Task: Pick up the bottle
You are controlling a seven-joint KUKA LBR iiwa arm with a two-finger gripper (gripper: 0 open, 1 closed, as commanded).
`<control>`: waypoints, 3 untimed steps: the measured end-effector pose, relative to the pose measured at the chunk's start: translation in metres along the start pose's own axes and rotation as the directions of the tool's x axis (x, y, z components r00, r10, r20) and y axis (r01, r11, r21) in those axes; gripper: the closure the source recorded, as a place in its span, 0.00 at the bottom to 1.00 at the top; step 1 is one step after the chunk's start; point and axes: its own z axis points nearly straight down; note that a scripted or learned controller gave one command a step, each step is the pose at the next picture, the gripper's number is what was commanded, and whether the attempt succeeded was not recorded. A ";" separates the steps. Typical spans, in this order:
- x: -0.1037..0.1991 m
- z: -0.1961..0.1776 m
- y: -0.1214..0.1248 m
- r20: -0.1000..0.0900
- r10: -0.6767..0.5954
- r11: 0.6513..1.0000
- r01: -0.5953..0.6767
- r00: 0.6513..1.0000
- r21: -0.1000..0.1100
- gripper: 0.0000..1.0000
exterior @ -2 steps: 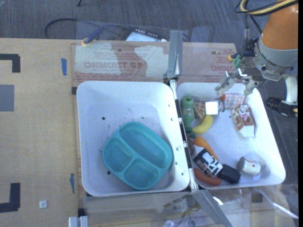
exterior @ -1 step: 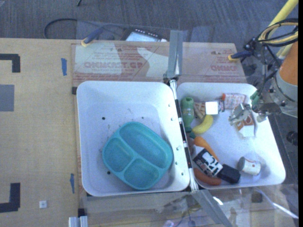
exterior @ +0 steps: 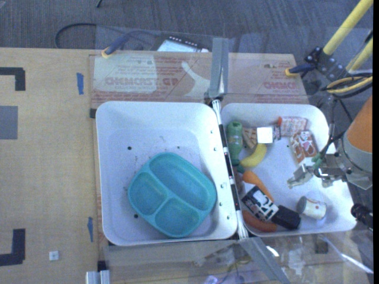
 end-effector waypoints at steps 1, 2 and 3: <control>0.001 0.068 0.000 -0.001 -0.136 0.991 0.136 0.991 0.001 0.00; 0.001 0.068 0.000 -0.001 -0.136 0.991 0.136 0.991 0.001 0.00; 0.001 0.068 0.000 -0.001 -0.136 0.991 0.136 0.991 0.001 0.00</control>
